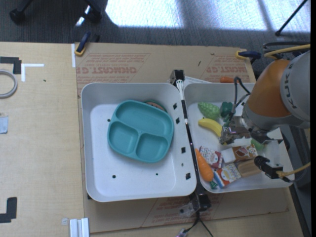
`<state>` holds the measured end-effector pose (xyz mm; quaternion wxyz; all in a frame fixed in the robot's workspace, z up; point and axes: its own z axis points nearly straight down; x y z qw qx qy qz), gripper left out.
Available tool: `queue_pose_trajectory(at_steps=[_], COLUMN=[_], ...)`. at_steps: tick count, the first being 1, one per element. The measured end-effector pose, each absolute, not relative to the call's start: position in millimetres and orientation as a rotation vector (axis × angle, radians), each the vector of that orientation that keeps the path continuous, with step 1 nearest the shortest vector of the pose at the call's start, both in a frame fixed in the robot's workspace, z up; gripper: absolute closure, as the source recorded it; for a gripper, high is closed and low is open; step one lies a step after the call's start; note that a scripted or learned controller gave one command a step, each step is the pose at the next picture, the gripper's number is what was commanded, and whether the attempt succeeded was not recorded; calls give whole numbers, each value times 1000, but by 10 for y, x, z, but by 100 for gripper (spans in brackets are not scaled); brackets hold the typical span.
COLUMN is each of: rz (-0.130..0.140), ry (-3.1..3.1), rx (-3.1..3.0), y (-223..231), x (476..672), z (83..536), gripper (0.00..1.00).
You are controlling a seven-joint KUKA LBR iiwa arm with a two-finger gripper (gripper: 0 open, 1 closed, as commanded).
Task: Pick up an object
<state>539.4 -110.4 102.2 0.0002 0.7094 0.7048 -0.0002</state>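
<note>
Bins are sitting side by side: left bin [94,181] holding a teal tray [140,131], right bin [276,181] holding banana [211,127], carrot [204,166] and packets beside the gripper [231,132], grip unreadable.

A: What sits in the left bin [94,147]?

B: A teal divided tray [140,131], three compartments, lying tilted toward the bin's back right. Something brownish peeks out from behind its far edge; I cannot tell what it is.

A: And under the bins?

B: A sheet of brown cardboard [128,65] with red printing, spread over the pale wood bench [37,147].

A: Anything else on the bench?

B: Black tape marks [11,65] at the far left, a grey ring [7,84] partly cut off by the edge, and a small yellow-and-blue clamp [82,42] at the cardboard's back left corner.

A: Beyond the bench?

B: Dark carpet with a sunlit patch, and the black legs of a stand [59,1].
</note>
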Motion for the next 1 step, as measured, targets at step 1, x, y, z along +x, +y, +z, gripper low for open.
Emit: queue_pose_trajectory(at_steps=[1], rz=[-1], ry=[2225], rx=[2218], y=[-944], x=[6046], z=[923], gripper=[0])
